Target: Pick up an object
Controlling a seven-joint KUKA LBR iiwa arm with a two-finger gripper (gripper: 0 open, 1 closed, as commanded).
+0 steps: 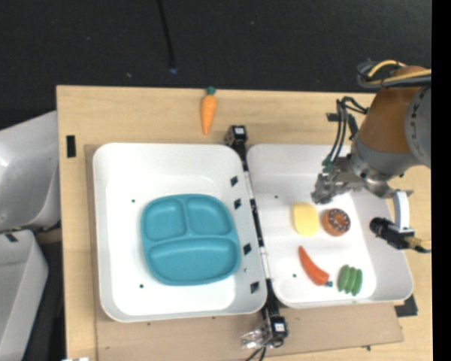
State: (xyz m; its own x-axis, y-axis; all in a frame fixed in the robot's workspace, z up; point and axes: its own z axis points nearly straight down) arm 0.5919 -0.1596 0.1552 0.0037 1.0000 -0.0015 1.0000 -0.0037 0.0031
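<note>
The right bin (286, 164) holds a pale yellow block (305, 219), a round brown-red pastry (336, 221), a red chili pepper (313, 267) and a green pepper (349, 279). My gripper (325, 189) hangs just above and behind the yellow block and the pastry, at the bin's middle right. I see nothing between its fingers. The arm comes in from the upper right.
The left bin (113, 171) carries a blue divided plate (189, 239). A toy carrot (208, 111) lies on the wooden bench behind the bins. Small black clips (236, 134) sit along the seam between the bins.
</note>
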